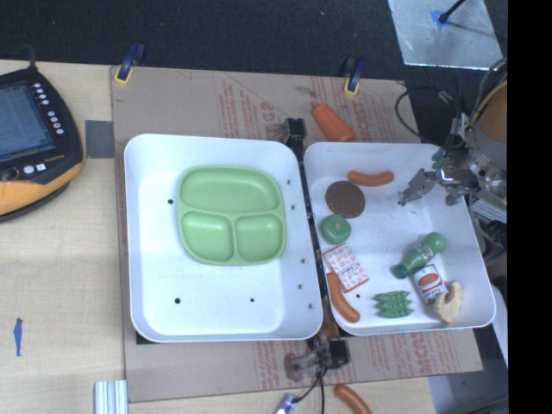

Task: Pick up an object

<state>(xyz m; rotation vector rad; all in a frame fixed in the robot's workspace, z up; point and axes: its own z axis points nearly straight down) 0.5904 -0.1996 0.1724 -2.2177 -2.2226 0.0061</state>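
We see the left bin [147, 231] bearing a green tray [231, 214]; the right bin [379, 158] gathers small food toys within reach, the bottle [420, 256] nearest. The gripper [424, 186] hovers open, empty, above them.

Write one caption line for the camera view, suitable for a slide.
The robot's hand hovers over the right white bin of toy foods; the left white bin holds a green divided plastic tray.

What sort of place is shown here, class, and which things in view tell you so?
Most likely a robotics lab test bench. A robot hand reaches over a white bin of toy food, a control pendant lies on the bench, and clamps pin down a cardboard sheet.
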